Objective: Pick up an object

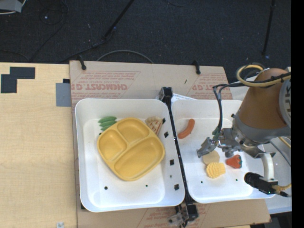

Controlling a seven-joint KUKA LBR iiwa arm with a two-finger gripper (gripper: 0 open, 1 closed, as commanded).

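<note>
Hovering over the right bin (199, 186), jaws (212, 148) touch a beige piece (211, 157).

Pale tan lump (212, 156) touching gripper (209, 148), just below it. Yellow ridged corn piece (215, 170) lying flat, below gripper, apart. Red item (233, 162) near, to its right. Orange sausage (185, 128) tilted, up-left of gripper, apart.

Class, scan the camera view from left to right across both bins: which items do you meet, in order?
Green bean pods → yellow divided plate → tan ridged piece → orange sausage → claw → yellow waffle-textured piece → red piece.
</note>
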